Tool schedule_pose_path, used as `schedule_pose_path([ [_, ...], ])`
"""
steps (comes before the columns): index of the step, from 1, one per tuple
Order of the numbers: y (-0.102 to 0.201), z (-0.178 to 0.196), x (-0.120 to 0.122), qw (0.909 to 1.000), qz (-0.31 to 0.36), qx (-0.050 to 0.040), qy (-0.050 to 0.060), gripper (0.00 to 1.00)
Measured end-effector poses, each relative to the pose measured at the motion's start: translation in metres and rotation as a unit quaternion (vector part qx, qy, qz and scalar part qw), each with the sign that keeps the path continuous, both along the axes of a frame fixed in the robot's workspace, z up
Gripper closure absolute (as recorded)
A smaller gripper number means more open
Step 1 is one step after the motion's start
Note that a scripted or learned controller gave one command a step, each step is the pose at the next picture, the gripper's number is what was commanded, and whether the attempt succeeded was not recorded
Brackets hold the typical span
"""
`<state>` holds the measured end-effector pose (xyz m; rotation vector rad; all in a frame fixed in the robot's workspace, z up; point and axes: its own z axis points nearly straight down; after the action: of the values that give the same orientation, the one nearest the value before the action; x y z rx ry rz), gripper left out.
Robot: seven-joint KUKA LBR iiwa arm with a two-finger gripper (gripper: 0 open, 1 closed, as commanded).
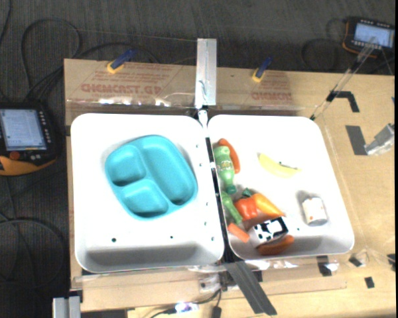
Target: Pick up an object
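While the two white bins sit side by side on the bench, the left bin [86, 244] carries just a turquoise divided tray [150, 175] with three compartments, lying at a slant near its middle. The right bin [331, 177] has the pickable clutter. Along its left wall, a green bottle [224, 167] lies lengthwise with an orange piece [233, 152] touching it on the far side. Nearer the front, an orange toy carrot [255, 206] rests across a pile, just above a black-and-white object [270, 228] and a red-orange piece [276, 245]. A yellow banana [277, 165] lies apart toward the back, and a small white canister [313, 210] stands alone near the right wall. Whether the gripper is released or clenched, I cannot tell. A teach pendant [20, 138] rests on the floor left of the bench.
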<state>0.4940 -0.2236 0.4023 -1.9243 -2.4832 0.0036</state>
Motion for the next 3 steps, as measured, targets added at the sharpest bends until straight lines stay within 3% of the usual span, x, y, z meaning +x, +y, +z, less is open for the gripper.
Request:
schedule_pose_path([
  [1, 0.000, 0.024, -0.008, 0.9991, 0.043, -0.0011, -0.001, 1.00],
  [3, 0.000, -0.002, -0.008, 0.9976, 0.070, -0.0006, 0.000, 1.00],
])
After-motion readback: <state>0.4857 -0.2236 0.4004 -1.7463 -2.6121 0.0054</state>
